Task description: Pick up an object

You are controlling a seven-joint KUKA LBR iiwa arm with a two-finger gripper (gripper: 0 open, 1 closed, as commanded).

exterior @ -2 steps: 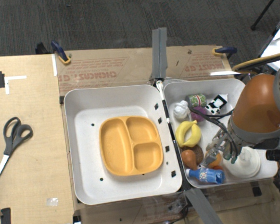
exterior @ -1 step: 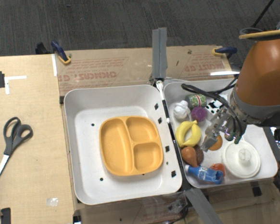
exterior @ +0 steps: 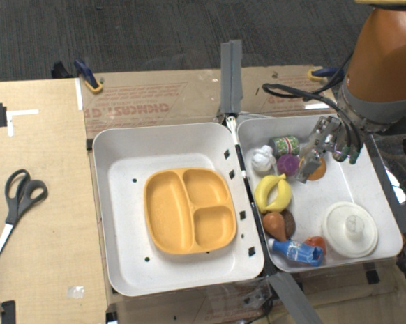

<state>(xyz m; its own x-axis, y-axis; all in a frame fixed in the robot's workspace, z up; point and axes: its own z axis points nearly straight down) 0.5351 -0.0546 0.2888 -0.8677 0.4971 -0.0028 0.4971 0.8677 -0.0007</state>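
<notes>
A: Where is the two-finger metal gripper found?

B: It is seen low over the upper part of the right shallow white bin, its tips beside a small orange round piece and a purple round toy. Whether anything is clasped cannot be told.

A: Which way is a likely target lain?

B: The purple toy is set just left of the tips; the curved yellow plastic banana is placed further down-left, its long axis roughly up-and-down the bin. The purple toy is judged nearer.
</notes>
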